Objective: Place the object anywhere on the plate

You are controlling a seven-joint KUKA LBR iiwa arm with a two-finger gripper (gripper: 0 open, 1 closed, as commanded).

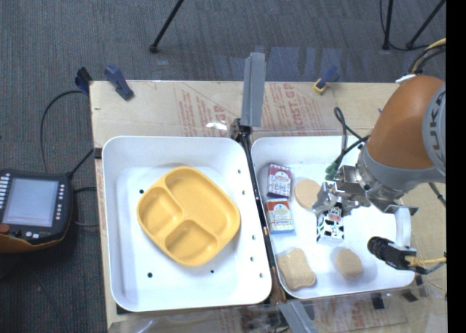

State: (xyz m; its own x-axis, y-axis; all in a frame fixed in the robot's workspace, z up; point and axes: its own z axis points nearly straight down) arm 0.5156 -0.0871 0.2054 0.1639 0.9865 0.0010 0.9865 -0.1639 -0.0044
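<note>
In the right bin (pixel 378 280), the gripper (pixel 329 208) sits clenched on a small cow-print carton (pixel 331 226), likely light, stiff and smooth-sided, best pinched across its flat faces, well apart from the yellow plate (pixel 188 215).

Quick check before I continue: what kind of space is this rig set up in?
Most likely a robotics lab or test cell, not a kitchen. Two white bins are clamped to a bench, a teach pendant lies on grey carpet, and tripod legs stand behind.

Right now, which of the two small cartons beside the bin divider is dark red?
The dark red carton farther up the view; the carton below it is orange and blue.
</note>
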